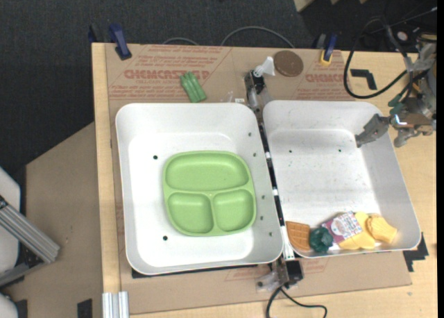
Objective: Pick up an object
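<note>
The tool (386, 129) hangs open and holds nothing over the right bin's (326, 171) far right edge; toys (343, 232) cluster at its near edge.

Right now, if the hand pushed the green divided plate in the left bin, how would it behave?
The green plate lies flat and low, so it would probably slide, not tip. It looks like rigid moulded plastic, likely light. Its shallow rounded rim may be hard to pinch.

Fingers (386, 131) spread apart, low at right edge
</note>
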You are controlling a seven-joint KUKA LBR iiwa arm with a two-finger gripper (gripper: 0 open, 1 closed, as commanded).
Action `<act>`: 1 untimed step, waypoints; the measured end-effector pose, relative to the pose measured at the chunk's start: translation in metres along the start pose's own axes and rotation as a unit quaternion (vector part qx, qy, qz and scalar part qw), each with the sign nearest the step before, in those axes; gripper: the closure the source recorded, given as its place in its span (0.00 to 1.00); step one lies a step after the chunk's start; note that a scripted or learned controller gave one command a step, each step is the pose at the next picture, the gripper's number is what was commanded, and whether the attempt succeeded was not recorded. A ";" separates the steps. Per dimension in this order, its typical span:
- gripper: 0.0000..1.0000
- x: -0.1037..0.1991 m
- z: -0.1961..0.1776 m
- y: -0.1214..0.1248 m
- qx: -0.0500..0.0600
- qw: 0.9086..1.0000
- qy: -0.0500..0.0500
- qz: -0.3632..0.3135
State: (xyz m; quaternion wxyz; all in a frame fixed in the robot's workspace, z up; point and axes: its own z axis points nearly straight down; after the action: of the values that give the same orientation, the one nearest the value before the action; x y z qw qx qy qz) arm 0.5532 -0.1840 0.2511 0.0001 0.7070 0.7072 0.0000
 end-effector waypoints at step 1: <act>0.00 -0.042 0.060 0.070 -0.002 1.000 -0.002 0.000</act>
State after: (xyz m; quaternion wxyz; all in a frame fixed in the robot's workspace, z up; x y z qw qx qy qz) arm 0.6236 -0.2258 0.1916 0.0027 0.7069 0.7074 -0.0003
